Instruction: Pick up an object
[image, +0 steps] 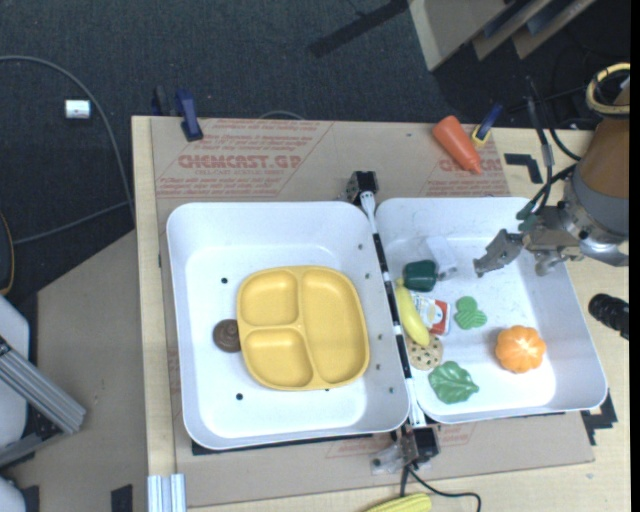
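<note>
We see the gripper (497, 256) hovering over the right bin (575, 330), above and to the right of the banana (409, 314). We cannot tell how far it is open, and nothing shows in its grasp. Just above the banana lies a dark green pepper (420, 272); just right of it a red-and-white packet (435, 316) and a green leaf (468, 314). Below it sit a cookie (424, 353) and a second leaf (453, 382). The orange pumpkin (519, 349) lies further right. Left of the banana, the left bin (195, 300) holds a yellow divided plate (301, 328).

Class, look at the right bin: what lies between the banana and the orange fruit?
In the camera view, between the banana and the orange fruit lie a red-and-white packet and a small green piece.
</note>
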